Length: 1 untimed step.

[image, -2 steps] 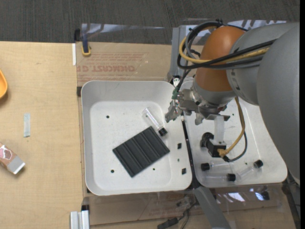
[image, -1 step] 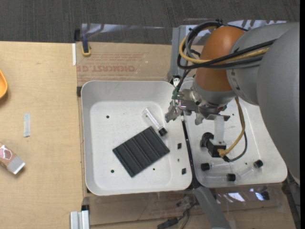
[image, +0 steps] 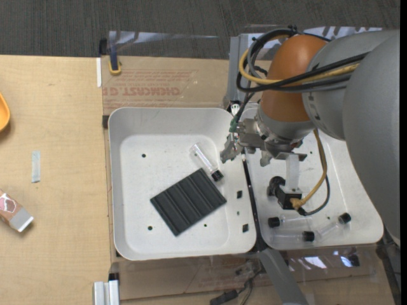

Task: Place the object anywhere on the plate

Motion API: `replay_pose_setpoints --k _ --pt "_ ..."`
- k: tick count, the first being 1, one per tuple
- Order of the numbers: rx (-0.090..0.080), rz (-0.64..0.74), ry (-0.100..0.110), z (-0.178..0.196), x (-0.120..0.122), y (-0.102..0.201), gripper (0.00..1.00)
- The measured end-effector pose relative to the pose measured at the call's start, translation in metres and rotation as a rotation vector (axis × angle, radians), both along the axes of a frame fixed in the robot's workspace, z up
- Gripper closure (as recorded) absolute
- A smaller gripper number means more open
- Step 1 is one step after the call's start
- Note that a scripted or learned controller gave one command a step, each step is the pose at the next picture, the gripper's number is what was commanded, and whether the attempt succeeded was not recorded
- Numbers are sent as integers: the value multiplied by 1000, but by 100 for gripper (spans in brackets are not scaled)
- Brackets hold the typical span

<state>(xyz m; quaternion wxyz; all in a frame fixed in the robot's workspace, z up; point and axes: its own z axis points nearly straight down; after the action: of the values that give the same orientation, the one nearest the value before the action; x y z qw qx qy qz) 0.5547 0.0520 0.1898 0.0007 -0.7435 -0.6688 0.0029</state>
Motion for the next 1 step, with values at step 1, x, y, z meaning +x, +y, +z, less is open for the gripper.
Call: replay_pose_setpoints --k 1 --pt "0 0 0 0 0 0 0"
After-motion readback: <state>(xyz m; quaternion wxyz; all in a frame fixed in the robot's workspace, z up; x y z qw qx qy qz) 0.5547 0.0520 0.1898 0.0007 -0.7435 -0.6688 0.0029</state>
